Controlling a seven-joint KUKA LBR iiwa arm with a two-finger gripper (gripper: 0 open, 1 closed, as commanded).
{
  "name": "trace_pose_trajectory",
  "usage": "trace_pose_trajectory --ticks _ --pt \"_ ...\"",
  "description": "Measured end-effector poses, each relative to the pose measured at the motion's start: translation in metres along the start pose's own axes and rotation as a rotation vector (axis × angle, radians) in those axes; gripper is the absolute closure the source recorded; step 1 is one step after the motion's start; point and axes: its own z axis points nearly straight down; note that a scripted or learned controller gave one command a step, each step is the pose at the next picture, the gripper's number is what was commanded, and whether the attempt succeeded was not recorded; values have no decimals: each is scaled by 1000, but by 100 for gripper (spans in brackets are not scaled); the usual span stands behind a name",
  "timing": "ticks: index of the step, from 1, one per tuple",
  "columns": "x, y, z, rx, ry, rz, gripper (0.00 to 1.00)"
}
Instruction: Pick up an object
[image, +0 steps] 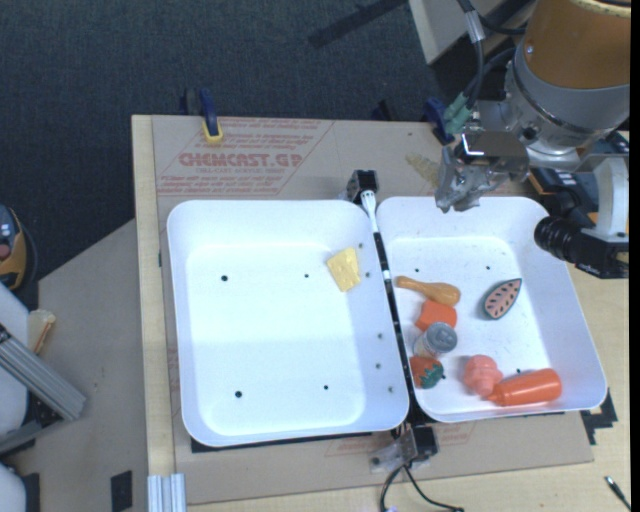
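Now pincer (462, 192) hovers over right bin (560, 290) rim.

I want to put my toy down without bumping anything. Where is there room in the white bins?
The left bin is bare everywhere but the yellow wedge by the divider. In the right bin, the far strip below the end effector is free. Its near half is crowded: orange carrot, pink toy.

- The 2 bins, left (200, 330) and right (570, 320), look like smooth, faintly glossy white plastic.
- The bench board (150, 220) looks like matt brown cardboard.
- The gripper (460, 195) looks metallic grey.
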Motion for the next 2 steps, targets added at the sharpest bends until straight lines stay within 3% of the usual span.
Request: trace_pose_trajectory --ticks 1,2 --pt "64 -2 60 14 -1 -5 100" --pt "61 -31 29 2 0 1 100"
